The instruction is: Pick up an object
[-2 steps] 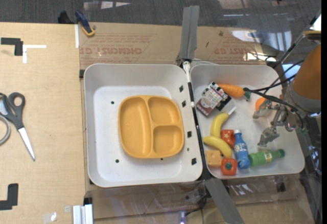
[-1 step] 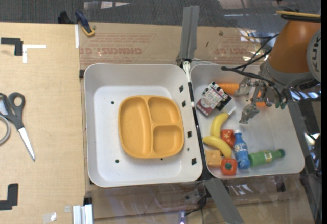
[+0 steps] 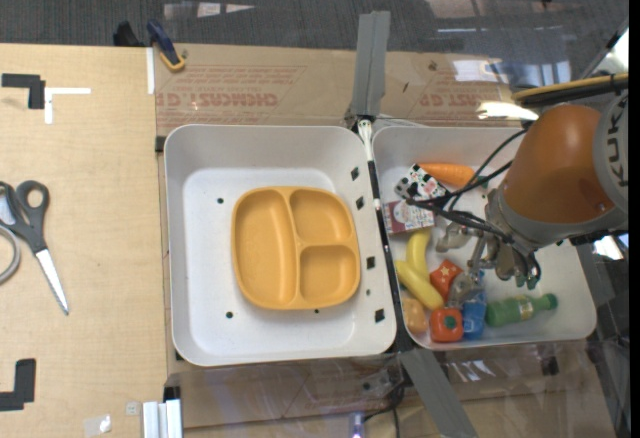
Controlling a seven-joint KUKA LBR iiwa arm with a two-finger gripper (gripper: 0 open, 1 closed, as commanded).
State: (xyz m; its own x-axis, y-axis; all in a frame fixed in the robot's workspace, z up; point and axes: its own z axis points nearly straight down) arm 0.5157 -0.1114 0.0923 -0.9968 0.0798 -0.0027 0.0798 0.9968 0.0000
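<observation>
The arm [image 3: 560,176] hides part of the right bin [image 3: 575,326] — claw [image 3: 490,261] fingers too cluttered to read.

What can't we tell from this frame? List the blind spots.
- Claw, camera view: whether it grips anything; cables and the orange wrist band cover it.
- Right bin: its upper right part is hidden under the arm.
- Small carton: print too small to read.
- Toys beside the banana: packed together, the blue piece partly under the claw.
- Scissors: left handle cut by the frame edge.
</observation>
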